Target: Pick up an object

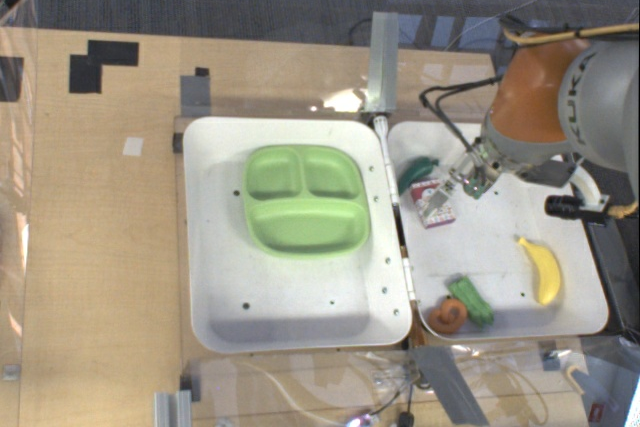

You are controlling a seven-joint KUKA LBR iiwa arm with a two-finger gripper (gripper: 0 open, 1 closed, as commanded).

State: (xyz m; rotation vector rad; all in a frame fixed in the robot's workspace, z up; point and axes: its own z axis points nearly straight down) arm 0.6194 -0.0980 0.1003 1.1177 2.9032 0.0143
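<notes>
End effector (pixel 467 181) low in the right bin (pixel 570 320), beside a small red-and-white packet (pixel 434 203); opening impossible to tell

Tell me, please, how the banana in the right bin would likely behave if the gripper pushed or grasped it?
The banana lies flat on its curved side, so a push would probably spin it rather than roll it. Its smooth, tapering shape might slip between fingers. It looks like a toy, so probably light.

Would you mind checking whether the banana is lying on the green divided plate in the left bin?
No, the banana lies on the floor of the right bin, while the green divided plate sits in the left bin.
</notes>
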